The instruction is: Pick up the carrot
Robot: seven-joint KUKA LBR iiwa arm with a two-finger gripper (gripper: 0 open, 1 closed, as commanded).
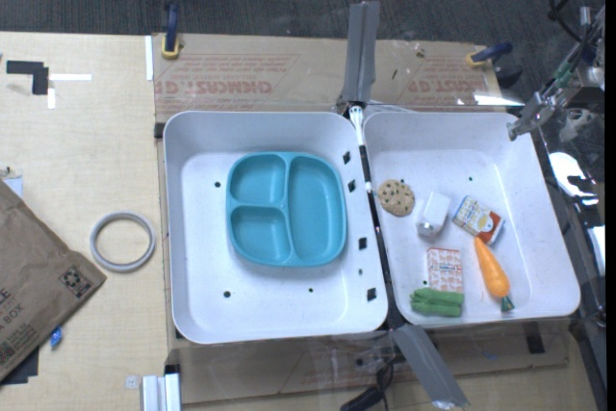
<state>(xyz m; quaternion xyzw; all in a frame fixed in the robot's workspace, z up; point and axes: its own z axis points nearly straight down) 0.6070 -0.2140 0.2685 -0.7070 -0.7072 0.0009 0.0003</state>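
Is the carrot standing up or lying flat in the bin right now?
Lying flat. The carrot rests lengthwise on the right bin's floor, green end toward the near wall, beside the small carton.

Two shallow white bins point(192, 207) point(539, 207), one teal three-compartment plate point(287, 209), one orange carrot point(492, 270), one chocolate-chip cookie point(396, 196), one green pea pod point(437, 302), one grey tape ring point(123, 240).

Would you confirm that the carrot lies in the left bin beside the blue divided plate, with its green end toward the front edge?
Not quite: the carrot lies in the right bin, not the left, apart from the blue divided plate, which sits in the left bin. Its green end does point toward the front edge, as the camera view shows.
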